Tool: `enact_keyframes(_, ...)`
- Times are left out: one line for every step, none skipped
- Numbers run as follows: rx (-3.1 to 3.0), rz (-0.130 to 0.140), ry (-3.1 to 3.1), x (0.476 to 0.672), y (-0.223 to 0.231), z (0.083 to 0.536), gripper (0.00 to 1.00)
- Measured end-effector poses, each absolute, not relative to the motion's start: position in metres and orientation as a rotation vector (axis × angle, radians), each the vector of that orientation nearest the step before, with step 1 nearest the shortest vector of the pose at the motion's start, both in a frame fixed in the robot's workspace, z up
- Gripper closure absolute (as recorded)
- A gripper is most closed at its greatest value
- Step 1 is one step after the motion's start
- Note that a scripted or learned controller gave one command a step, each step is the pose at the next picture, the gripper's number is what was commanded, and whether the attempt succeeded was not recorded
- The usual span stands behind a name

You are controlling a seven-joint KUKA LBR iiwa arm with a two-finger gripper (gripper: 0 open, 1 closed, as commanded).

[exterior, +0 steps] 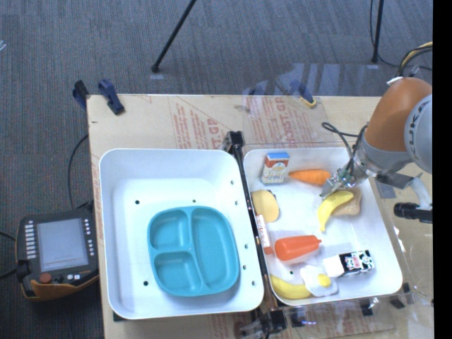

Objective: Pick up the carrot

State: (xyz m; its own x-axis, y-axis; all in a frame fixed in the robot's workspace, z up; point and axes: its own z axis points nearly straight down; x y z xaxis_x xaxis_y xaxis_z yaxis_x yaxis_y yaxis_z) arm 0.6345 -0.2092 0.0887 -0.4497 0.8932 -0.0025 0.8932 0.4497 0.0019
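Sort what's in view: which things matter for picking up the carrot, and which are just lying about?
Job:
carrot
gripper

Lying about:
milk carton
two bananas
orange bottle
toy car
fried egg
blue plate

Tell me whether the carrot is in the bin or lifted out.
In the bin. The carrot lies flat on the right bin's floor, beside the milk carton, with the gripper at its right end.
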Motion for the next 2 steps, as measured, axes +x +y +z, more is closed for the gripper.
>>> enact_keyframes(1.611,0.0,2.703,0.565,-0.175,0.086,1.0)
enact_keyframes(0.894,0.003,3.009,0.584,-0.177,0.088,1.0)
